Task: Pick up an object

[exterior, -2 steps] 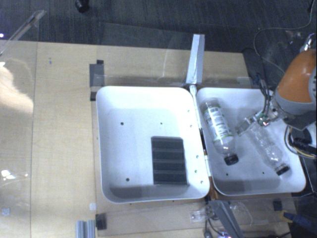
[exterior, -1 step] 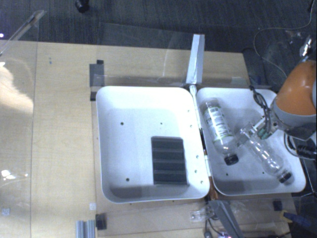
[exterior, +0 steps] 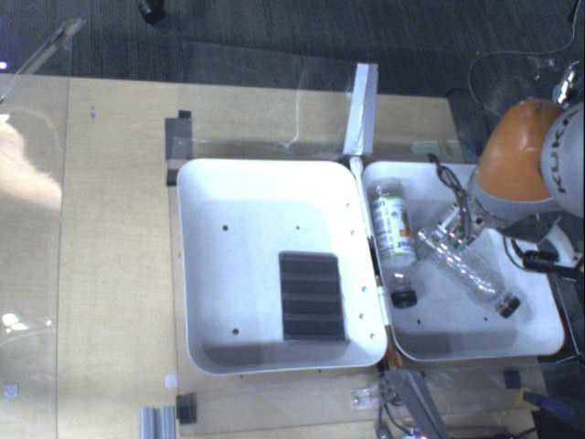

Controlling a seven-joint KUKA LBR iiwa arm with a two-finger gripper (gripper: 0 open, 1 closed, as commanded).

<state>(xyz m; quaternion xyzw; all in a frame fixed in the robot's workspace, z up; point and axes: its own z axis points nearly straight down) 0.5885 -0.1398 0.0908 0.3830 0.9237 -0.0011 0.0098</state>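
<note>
Two bins, your arm over the right one.

Your gripper (exterior: 454,230) hangs above a clear bottle (exterior: 468,273); finger state I cannot tell. At 9 o'clock lies a green-labelled bottle (exterior: 390,227), writing unreadable, hugging the right bin's (exterior: 539,341) left wall.

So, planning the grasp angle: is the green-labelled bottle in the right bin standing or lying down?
Lying down. The green-labelled bottle shows its full length along the right bin's left wall.

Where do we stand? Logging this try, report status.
Gripper low in right bin, at clear bottle; grasp unconfirmed. Labelled bottle lies beside it, along the left wall. Dark ribbed block in left bin.
</note>
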